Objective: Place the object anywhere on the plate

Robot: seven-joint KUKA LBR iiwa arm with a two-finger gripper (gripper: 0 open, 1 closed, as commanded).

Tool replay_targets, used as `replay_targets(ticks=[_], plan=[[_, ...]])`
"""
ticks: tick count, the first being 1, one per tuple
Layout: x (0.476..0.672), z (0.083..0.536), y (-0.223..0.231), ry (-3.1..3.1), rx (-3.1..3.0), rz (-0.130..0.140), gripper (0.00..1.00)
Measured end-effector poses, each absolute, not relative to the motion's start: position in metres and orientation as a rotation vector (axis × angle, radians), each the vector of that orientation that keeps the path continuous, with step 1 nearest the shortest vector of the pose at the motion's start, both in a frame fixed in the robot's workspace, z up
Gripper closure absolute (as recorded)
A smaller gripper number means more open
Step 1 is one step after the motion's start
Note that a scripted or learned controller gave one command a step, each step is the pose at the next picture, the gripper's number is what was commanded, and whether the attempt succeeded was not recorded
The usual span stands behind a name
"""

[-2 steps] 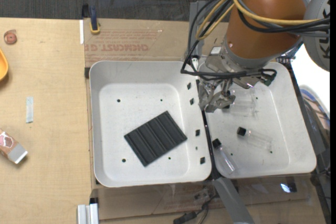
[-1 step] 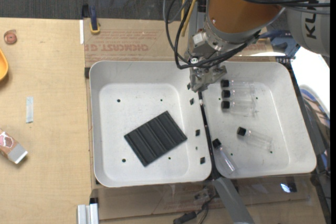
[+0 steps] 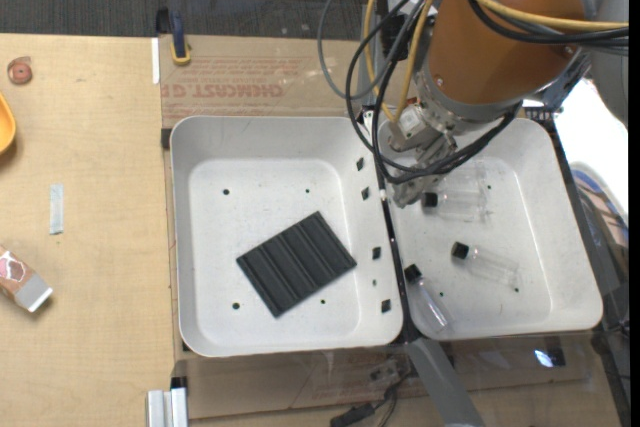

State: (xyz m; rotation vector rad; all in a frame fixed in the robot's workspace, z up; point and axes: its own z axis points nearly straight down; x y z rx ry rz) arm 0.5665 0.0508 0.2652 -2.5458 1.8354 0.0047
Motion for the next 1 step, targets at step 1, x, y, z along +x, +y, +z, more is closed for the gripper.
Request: replay_targets(ticks=[1], plan=[[0.5527, 0.3237, 0.1062, 1.302, -2.854, 0.004, 1.0]])
